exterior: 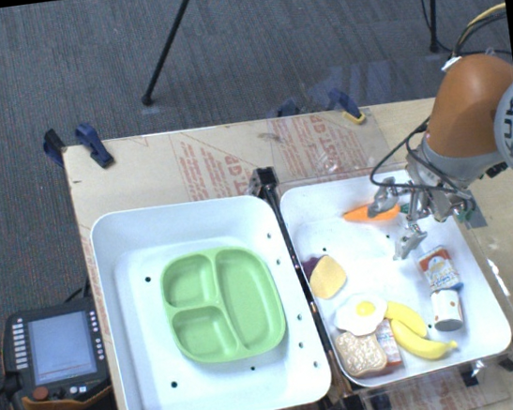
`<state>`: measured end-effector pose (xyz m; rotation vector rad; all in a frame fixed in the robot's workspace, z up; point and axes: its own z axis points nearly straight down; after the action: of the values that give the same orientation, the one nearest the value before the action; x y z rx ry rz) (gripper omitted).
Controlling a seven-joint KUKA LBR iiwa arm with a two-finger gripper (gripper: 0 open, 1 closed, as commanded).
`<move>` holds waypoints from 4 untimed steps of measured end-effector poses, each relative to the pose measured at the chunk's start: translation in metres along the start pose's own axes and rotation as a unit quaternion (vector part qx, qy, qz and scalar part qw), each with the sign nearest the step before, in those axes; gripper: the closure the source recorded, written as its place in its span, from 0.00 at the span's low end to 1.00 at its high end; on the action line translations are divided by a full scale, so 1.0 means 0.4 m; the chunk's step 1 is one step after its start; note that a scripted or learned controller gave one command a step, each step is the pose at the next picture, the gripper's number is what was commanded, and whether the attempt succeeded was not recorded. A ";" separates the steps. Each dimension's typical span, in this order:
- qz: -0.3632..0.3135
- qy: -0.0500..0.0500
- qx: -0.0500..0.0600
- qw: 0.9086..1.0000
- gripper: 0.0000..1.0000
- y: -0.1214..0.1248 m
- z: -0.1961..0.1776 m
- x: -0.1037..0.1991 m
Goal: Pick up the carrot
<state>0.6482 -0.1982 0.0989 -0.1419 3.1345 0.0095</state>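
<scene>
worktop (184,162): plywood, two white bins
carrot (371,213): lies nine-to-three, at nine o'clock of the end effector (409,225)
fingers: apart, holding nothing

Two shallow white plastic bins, left (114,267) and right (313,203), smooth with a soft sheen. Pale green, three-compartment plastic tray (223,304), smooth, satin finish. Desk (185,167) of light brown board, matt, printed with faded red lettering. Floor (48,67) covered in dark grey carpet, rough and ribbed. Robot arm's rounded orange band (470,108), glossy, with a highlight on top. Gripper (406,218) of bare silver-grey metal, dull shine. Small orange carrot (371,213), smooth, plastic-looking. Yellow banana (417,333), smooth and slightly glossy. Fried egg (361,312), white with a glossy yolk. Tan cracker-like slab (360,353), grainy surface.
</scene>
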 end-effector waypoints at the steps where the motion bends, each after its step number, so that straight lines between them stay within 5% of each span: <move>1: 0.095 0.003 -0.007 0.995 0.00 -0.007 0.017 0.004; 3: 0.332 0.004 -0.013 0.943 0.00 0.033 0.016 0.008; 4: 0.465 0.002 -0.006 0.885 0.00 0.072 0.015 0.013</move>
<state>0.6407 -0.1700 0.0931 1.3337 2.8476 0.0301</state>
